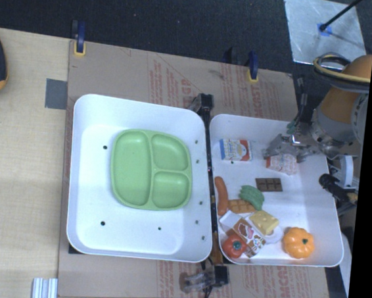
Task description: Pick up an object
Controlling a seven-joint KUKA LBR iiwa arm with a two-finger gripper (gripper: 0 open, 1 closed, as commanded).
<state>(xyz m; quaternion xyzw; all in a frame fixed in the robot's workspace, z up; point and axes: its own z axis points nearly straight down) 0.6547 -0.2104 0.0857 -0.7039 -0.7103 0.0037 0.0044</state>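
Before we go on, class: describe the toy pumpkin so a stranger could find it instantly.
Look in the right-hand white bin, at its front right corner. The toy pumpkin sits there, round and bright orange, just right of the yellow cheese wedge.

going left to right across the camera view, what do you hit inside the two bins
green divided plate → sausage → small milk carton → chocolate bar → claw over a small white packet → orange pumpkin

Small red-and-white packet [282, 164], right bin's far side, under tool [285, 149]
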